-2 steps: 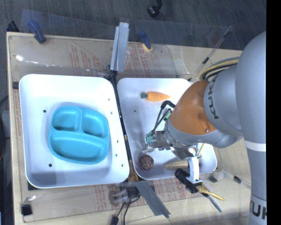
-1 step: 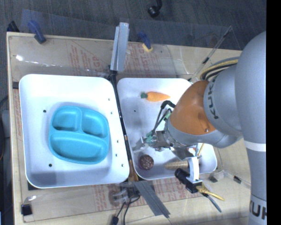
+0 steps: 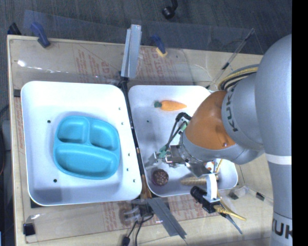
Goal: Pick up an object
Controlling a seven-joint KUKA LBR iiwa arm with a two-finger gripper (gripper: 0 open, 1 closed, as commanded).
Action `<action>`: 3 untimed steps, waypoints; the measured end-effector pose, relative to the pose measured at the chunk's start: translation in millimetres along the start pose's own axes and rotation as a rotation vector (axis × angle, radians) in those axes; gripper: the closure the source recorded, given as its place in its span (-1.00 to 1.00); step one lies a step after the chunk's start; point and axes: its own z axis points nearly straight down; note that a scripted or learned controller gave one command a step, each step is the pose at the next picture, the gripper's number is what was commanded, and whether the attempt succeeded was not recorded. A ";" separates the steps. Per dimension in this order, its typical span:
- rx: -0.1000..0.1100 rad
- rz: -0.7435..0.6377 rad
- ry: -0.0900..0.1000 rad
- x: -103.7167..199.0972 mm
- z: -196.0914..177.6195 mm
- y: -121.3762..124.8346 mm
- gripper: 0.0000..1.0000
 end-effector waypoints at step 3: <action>-0.011 0.011 -0.014 12.6 -2.7 1.1 -1.00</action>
